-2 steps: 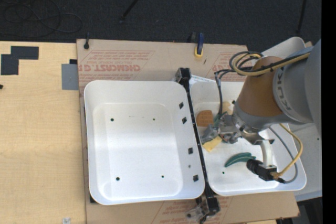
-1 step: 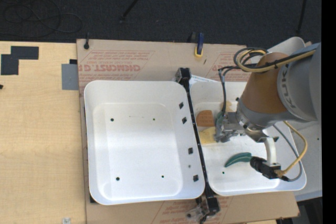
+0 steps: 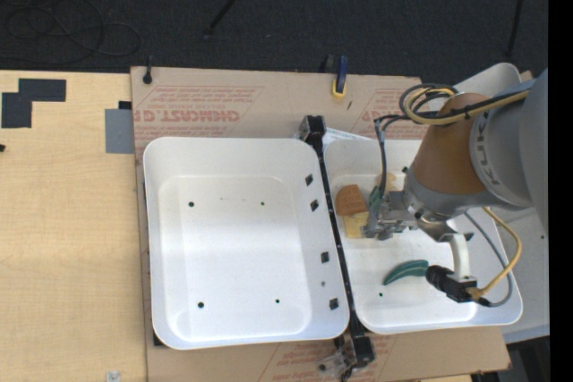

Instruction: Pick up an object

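Landmark: right bin, a shallow white tray on the worktop.
Arm: grey with an orange band, reaching over the right bin from its right side.
Hand: low inside the right bin, in its left half, near the middle from back to front.
Hand's grip: cannot tell whether it is released or clenched; the wrist hides it, and nothing can be seen held in it.
Tan block: inside the right bin, close to its left wall and just left of the hand; whether they touch cannot be told.
Yellow scrap: inside the right bin, just in front of the tan block and right beside the hand.
Green curved piece: flat on the right bin's floor, towards its front wall, apart from the hand.
Left bin: white, side by side with the right bin, against its left wall.
Black strip: runs along the seam at the right bin's left wall.
Cardboard sheet: brown with red print, under the right bin and reaching past its back wall.
Blue clamp: on the cardboard's far edge, behind the right bin's back left corner.
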You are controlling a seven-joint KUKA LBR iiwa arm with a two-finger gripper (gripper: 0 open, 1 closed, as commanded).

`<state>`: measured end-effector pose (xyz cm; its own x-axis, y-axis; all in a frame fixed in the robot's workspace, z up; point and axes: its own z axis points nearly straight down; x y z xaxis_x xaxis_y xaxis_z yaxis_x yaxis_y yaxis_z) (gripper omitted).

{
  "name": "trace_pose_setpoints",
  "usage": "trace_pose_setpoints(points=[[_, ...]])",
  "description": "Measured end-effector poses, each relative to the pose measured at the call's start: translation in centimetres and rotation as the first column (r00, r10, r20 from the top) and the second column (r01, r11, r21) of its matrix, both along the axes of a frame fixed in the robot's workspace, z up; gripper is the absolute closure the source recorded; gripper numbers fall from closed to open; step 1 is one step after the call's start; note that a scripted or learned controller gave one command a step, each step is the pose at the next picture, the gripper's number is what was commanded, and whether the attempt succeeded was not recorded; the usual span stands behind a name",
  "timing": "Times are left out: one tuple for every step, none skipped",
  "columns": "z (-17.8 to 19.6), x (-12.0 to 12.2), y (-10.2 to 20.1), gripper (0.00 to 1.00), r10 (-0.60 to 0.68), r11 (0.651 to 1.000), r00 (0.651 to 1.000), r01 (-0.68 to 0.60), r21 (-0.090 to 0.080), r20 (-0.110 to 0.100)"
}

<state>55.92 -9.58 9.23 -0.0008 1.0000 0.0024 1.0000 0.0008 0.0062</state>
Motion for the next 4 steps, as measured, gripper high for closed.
trace_pose_setpoints(points=[[-0.4, -2.6, -0.7, 1.0, -0.001, 1.0, 1.0, 0.001, -0.001, -0.009], [-0.4, 6.2, 0.8, 1.0, 0.003, 1.0, 1.0, -0.003, -0.002, -0.002], [-0.5, 7.6, -1.6, 1.0, -0.001, 1.0, 1.0, 0.001, -0.003, -0.007], [-0.4, 7.6, -7.6, 1.0, -0.003, 1.0, 1.0, 0.003, -0.004, -0.007]])
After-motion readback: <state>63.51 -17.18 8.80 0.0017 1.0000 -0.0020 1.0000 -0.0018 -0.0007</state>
